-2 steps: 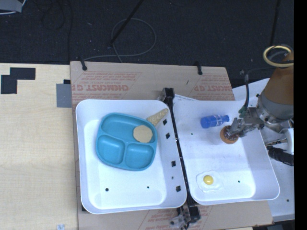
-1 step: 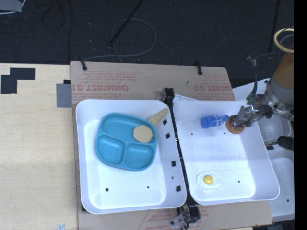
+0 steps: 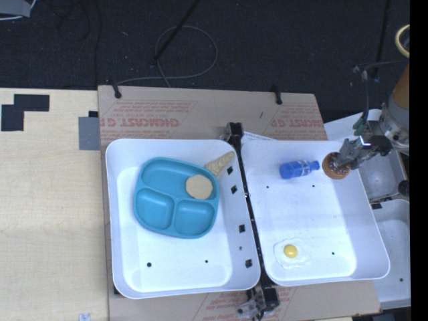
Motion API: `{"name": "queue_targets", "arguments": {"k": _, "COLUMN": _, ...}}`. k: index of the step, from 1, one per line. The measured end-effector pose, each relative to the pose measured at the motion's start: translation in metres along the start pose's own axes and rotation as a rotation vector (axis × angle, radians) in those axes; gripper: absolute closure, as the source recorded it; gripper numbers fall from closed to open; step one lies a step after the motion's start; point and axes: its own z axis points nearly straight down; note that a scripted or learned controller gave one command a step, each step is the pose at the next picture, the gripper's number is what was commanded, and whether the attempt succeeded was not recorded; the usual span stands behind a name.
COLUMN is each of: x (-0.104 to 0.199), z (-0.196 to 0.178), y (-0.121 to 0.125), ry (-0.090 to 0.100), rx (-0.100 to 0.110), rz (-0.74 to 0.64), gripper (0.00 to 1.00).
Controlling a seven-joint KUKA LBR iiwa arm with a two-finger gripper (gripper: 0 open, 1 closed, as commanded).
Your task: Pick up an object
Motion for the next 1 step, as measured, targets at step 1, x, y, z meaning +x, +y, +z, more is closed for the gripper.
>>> {"name": "queue_targets", "arguments": {"k": 1, "x": 0.0422, "z": 0.0022, "y": -0.0004, "ry": 0.003, "rx": 0.005, "rz": -0.002, "gripper": 1.0}}
